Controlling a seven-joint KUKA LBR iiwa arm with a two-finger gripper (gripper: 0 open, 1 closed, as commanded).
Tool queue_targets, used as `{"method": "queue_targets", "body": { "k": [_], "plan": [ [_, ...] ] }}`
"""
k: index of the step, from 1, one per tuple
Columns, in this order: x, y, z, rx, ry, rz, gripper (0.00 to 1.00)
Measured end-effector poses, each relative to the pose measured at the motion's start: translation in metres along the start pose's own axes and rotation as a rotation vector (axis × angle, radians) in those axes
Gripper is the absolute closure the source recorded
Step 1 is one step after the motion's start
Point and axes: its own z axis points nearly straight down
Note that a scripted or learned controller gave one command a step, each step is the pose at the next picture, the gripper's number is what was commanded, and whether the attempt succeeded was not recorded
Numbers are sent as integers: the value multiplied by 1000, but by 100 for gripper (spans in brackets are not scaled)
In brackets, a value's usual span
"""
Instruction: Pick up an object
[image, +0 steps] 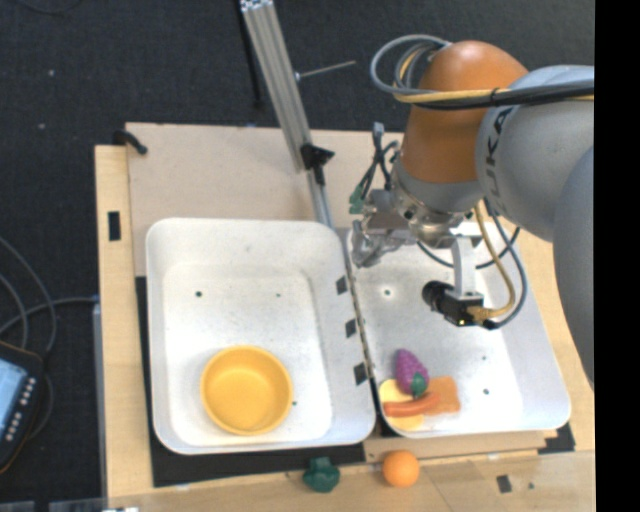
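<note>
Grey arm with orange band (470, 95) entering from the upper right of the frame, wrist hanging over the upper left corner of the right shallow white bin (520, 395). Two-finger gripper (368, 242) low beside the divide between the bins, pincer state impossible to tell from this angle; nothing visibly pinched. Small black part (452, 303) on cables hanging just below the wrist, right of centre.

Task objects clustered at the lower left of the right bin: purple grape-like toy (410, 371) resting above an orange carrot-shaped piece (425, 402), both touching, over a pale yellow dish edge (400, 421). All well apart from the gripper.

Left shallow white bin (240, 270) holding a round yellow plastic bowl (246, 389) at its lower middle, upright.

On the wooden bench edge at the bottom centre of the frame, outside the bins: small orange ball (400, 468) and dark green lump (321, 475), near each other. Slanted metal rail (285, 100) running from top centre down toward the bins' junction.
</note>
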Motion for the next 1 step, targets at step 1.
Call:
{"method": "queue_targets", "body": {
  "k": [1],
  "plan": [
    [58,-8,-1,1,1,-1,100]
  ]
}}
